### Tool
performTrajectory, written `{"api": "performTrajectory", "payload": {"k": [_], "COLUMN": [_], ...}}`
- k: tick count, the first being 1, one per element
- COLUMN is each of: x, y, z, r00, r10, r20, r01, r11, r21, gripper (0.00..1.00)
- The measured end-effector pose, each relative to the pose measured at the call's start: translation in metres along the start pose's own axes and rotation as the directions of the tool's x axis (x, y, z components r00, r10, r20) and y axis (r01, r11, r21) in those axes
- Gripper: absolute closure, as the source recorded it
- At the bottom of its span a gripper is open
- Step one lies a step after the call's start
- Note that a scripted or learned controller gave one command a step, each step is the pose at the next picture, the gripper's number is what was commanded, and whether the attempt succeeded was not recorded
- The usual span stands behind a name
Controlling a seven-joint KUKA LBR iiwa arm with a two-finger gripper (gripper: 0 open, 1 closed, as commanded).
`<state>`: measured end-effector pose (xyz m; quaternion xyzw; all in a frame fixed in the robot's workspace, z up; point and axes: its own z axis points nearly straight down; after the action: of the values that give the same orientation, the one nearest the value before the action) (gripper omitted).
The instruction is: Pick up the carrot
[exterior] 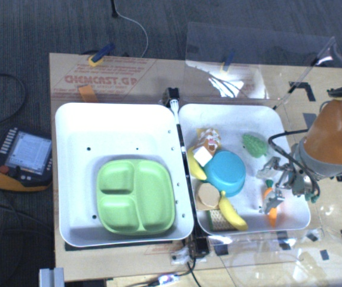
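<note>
Looking down on the surface (pixel 69 70), we find the carrot (pixel 271 208) lying in the right bin (pixel 290 137), close to that bin's near right corner, its orange body showing just below and partly behind the gripper (pixel 272 190). The arm (pixel 329 139) reaches in from the right and the gripper sits directly over the carrot, low in the bin. We cannot tell how far the fingers are spread, nor whether they have closed on anything, because the wrist hardware and cables blur together with the carrot at this size.

As we judge it, the approach is done: the gripper is already at the right thing, well apart from the blue bowl (pixel 226 172), the banana (pixel 232 213) and the green leafy piece (pixel 255 144) that share the bin. What is left is the part that counts: a firm grip confirmed and the carrot raised clear of the bin floor. The carrot appears to rest on the bin, so we take the lift as not yet made.

The left bin (pixel 75 136) holds a green divided plate (pixel 136 196), which plays no part here
</note>
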<state>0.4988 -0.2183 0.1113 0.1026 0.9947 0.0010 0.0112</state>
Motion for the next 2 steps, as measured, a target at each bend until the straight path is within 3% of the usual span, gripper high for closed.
{"api": "performTrajectory", "payload": {"k": [1, 2], "x": [0.0093, 0.0082], "y": [-0.0066, -0.0025], "z": [0.0201, 0.0203], "r00": [0.968, 0.808], "r10": [0.253, 0.589], "r20": [-0.009, -0.006], "r01": [-0.252, -0.589], "r11": [0.968, 0.808], "r21": [0.006, 0.005], "gripper": [0.0, 0.0]}}
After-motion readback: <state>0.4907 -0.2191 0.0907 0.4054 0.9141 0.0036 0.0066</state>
